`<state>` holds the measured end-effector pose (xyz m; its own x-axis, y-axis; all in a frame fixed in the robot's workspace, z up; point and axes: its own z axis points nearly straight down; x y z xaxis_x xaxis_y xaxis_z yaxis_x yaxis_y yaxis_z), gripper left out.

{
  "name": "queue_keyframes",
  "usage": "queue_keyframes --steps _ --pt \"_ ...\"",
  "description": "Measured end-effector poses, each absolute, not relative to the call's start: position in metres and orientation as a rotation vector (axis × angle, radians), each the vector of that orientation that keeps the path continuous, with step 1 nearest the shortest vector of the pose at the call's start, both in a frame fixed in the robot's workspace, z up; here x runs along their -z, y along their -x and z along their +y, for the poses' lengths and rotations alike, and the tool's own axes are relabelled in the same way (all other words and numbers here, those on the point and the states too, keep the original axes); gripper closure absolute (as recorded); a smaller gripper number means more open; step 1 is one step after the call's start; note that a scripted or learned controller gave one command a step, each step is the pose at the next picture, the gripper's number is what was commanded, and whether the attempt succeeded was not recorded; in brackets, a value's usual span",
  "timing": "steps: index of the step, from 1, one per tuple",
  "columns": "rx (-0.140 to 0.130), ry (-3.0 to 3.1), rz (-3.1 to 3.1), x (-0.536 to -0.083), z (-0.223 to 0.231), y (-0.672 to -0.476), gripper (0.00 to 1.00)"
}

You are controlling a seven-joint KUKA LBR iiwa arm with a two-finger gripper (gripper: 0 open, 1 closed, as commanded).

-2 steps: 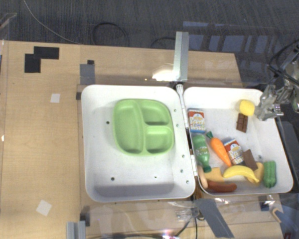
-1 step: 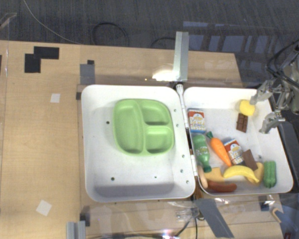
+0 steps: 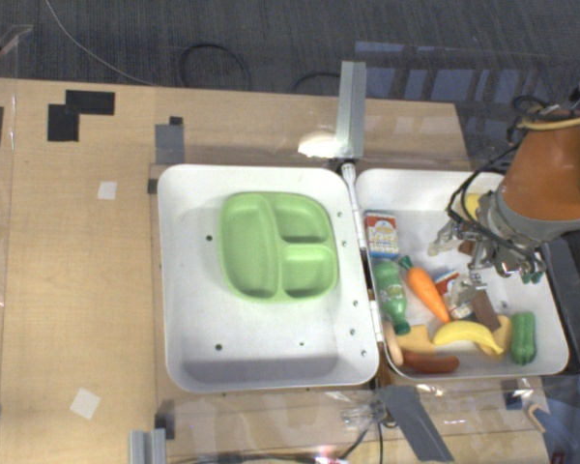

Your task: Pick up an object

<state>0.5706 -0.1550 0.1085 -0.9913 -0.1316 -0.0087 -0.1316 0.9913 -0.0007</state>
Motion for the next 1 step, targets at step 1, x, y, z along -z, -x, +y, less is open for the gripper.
queue_keyframes --steps 1 --pt "0.004 0.350 3.108 -0.0897 -0.0978 -0.5637 0.00"
